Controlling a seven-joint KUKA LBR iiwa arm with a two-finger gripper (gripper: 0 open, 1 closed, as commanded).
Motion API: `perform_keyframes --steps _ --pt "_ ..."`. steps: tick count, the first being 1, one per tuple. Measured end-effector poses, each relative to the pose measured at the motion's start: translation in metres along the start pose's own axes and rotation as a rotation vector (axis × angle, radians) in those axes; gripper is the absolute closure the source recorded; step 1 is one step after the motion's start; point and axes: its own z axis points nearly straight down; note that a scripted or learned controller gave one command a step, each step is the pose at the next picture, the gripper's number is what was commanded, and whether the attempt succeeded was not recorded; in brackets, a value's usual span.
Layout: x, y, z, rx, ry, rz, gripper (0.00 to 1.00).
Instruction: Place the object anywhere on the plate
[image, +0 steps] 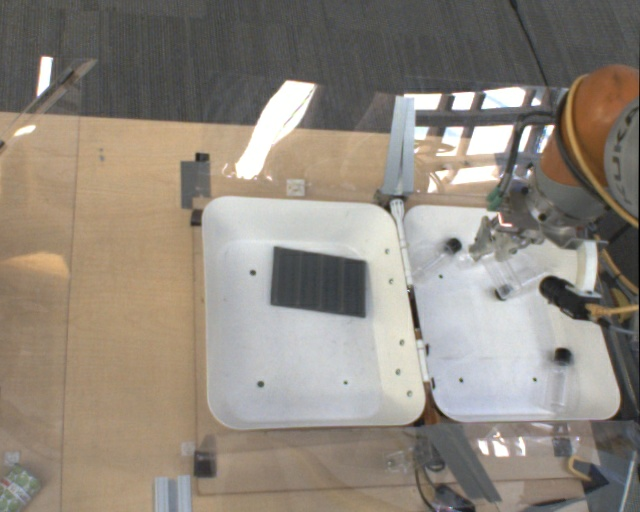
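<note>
Arm's over the right bin (600, 395), its gripper (497, 243) too blurred to call open or closed, clear vials (557, 378) lying below it, so it wants a square, centred grab before swinging left to the dark plate (319, 281).

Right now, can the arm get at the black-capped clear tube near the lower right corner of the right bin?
Probably yes. The tube lies alone on bare bin floor with nothing over it, and the gripper is above the same right bin.

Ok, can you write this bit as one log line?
gripper: over right bin | plate: dark, in left bin | clear vial: lying in right bin | status: not yet placed
</note>
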Motion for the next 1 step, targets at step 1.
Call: perform_keyframes --steps 1 --pt "0.0450 -0.0201 0.0063 0.001 0.001 -0.065 1.00"
